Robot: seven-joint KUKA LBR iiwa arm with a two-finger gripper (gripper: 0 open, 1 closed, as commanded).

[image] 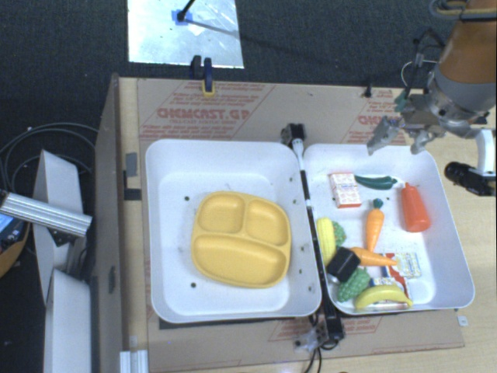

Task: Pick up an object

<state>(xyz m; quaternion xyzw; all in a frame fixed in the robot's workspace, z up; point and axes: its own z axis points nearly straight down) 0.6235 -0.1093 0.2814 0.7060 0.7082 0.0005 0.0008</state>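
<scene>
The grey arm with the orange band is reaching in from 3 o'clock, and its two-finger gripper is hanging over the far edge of the right shallow white bin, at that bin's 12 o'clock. The jaws are standing spread apart, with nothing between them. The pickable items are all lying in the right bin: a small white-and-red carton at 11 o'clock, a dark green pepper-shaped toy just beside it at 12 o'clock, an orange plastic bottle at 2 o'clock, and an upright orange toy carrot near the centre. A yellow-green toy corn cob is lying against the left wall at 9 o'clock, a black block is sitting at 7 o'clock, and a yellow toy banana is resting at 6 o'clock near the front rim. The left shallow white bin is carrying a yellow plastic divided tray at its centre. Both bins are sitting side by side on a cardboard sheet covering the counter.
</scene>
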